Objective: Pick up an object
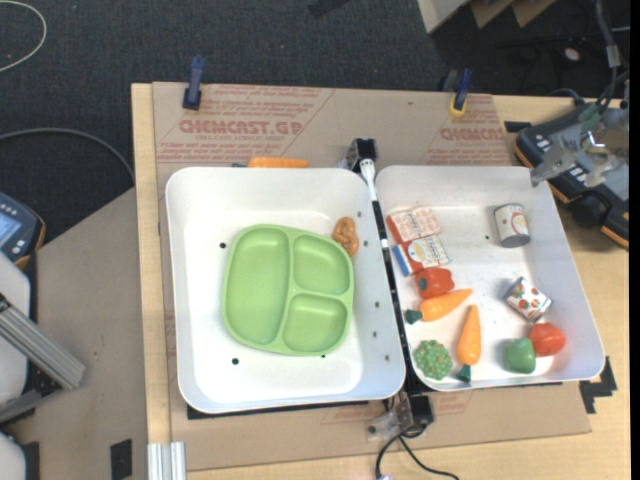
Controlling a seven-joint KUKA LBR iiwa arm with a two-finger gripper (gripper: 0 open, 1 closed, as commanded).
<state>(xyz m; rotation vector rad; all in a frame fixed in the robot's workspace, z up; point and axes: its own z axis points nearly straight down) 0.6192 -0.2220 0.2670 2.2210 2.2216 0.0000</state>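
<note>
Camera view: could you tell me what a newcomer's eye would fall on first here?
Probably the green plate with three compartments, lying in the left bin. Next, the bright toy food crowded in the right bin: two carrots, a broccoli, a tomato and a small can near the far side. A brown piece sits by the plate's far right corner.

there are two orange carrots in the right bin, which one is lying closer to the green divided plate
The orange toy carrot lying crosswise just below the red pepper. The other carrot points lengthwise, farther from the green divided plate.

Glossy white plastic bins (200,368) – matt green tray (288,290)
</note>
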